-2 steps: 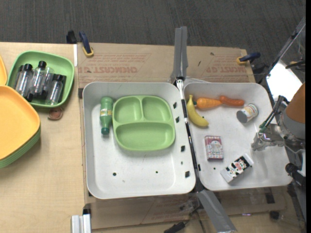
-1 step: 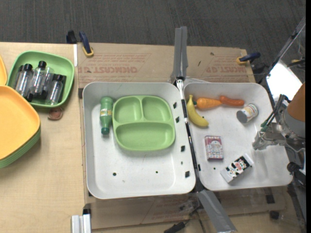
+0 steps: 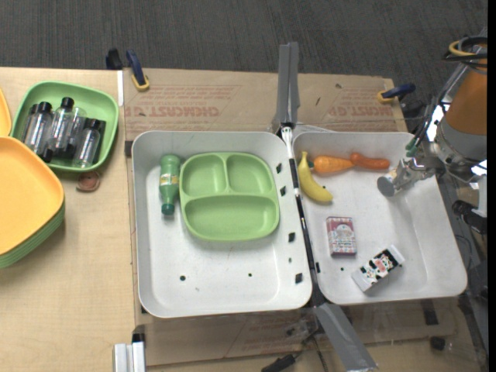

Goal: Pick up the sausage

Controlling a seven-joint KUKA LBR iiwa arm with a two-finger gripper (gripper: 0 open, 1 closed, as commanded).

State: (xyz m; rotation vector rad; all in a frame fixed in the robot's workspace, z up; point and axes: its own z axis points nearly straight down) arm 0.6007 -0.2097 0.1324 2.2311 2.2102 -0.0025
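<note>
The sausage (image 3: 370,161), a short orange-red link, lies near the back wall of the right bin (image 3: 434,285). Its left end meets an orange carrot (image 3: 332,163). My gripper (image 3: 394,181) hangs low over the right bin, just right of and slightly in front of the sausage's right end. Nothing shows in its grasp. The arm's orange band (image 3: 470,107) sits at the right edge of the view.
In the right bin lie a banana (image 3: 312,183), a small pink card box (image 3: 341,235) and a black-and-white packet (image 3: 378,268). The left bin (image 3: 217,285) holds a green divided plate (image 3: 229,195) and a green bottle (image 3: 169,183). Farther left stand a green tray of bottles (image 3: 65,126) and stacked orange plates (image 3: 27,208).
</note>
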